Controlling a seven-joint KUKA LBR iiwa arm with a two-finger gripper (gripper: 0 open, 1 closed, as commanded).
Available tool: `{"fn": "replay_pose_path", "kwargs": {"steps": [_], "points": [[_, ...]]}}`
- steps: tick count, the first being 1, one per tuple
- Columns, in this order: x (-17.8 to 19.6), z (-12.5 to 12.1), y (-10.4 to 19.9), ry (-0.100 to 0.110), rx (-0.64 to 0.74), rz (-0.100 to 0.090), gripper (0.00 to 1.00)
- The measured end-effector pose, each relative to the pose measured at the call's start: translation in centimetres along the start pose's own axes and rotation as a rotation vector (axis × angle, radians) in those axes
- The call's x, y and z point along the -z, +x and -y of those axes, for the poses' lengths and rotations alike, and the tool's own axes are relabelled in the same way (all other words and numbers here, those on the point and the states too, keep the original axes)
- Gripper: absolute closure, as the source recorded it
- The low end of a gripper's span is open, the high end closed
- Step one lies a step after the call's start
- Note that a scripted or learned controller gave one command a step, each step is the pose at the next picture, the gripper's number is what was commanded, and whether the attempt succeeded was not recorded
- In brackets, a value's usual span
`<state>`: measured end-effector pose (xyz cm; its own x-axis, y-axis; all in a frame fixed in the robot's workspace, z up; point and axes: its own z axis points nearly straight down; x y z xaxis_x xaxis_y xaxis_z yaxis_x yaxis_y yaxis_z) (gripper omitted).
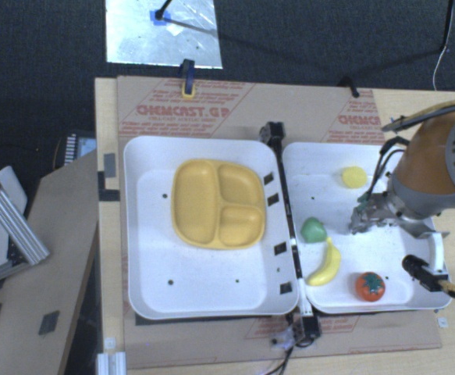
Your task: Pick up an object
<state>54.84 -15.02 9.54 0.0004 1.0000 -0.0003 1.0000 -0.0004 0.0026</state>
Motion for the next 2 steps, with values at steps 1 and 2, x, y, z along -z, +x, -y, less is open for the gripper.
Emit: {"fn": "replay_pose_path", "kwargs": {"steps": [1, 2], "points": [[5.7, -0.9, 0.7, -0.004, 0.005, 0.001, 1.00], [11.1, -1.1, 0.7, -0.004, 0.006, 0.001, 1.00]]}}
